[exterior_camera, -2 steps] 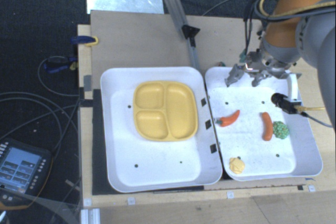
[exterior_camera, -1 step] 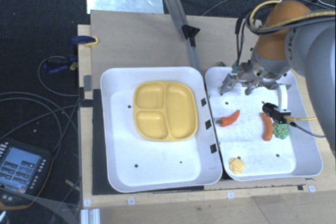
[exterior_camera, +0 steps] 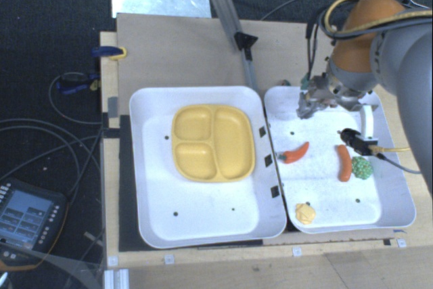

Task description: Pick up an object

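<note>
Two bins: side by side on the counter (exterior_camera: 176, 51).
Left bin (exterior_camera: 152, 213): yellow tray (exterior_camera: 212, 143).
Right bin (exterior_camera: 396, 203): red pepper (exterior_camera: 295, 153), sausage (exterior_camera: 344, 162), broccoli (exterior_camera: 362, 168), yellow piece (exterior_camera: 305, 213).
Tool (exterior_camera: 308, 107): over right bin's far edge; grip state, cannot tell.

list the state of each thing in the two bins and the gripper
yellow divided plate: flat in left bin, compartments bare
red chili pepper: lying loose in right bin
orange carrot: lying beside broccoli
green broccoli: resting at right bin's right side
yellow toy: in right bin's near corner
gripper: low over right bin's far end
</note>
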Controlling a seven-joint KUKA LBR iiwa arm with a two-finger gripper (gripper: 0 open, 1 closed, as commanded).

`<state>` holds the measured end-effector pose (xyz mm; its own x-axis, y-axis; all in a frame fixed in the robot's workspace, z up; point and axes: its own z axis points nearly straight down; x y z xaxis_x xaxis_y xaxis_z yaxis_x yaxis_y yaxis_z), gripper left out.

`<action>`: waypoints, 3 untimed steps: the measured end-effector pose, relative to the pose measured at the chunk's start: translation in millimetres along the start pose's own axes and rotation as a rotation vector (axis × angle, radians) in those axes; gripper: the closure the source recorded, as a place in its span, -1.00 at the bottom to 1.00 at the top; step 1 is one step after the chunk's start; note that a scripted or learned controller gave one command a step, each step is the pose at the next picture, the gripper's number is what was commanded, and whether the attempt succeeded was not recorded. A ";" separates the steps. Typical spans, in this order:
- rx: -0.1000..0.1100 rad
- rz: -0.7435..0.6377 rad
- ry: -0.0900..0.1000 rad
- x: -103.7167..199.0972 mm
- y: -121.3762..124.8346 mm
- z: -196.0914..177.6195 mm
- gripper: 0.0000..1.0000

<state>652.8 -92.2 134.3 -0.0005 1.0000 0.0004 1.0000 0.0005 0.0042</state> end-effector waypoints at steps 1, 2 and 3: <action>-0.005 -0.005 -0.002 -2.8 10.6 -60.7 1.00; -0.001 -0.007 -0.001 -2.8 12.0 -83.0 1.00; 0.004 -0.010 0.001 49.5 -0.2 -79.0 1.00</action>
<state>652.2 -42.8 213.4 -0.0101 0.9999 0.0017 0.9999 0.0101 0.0000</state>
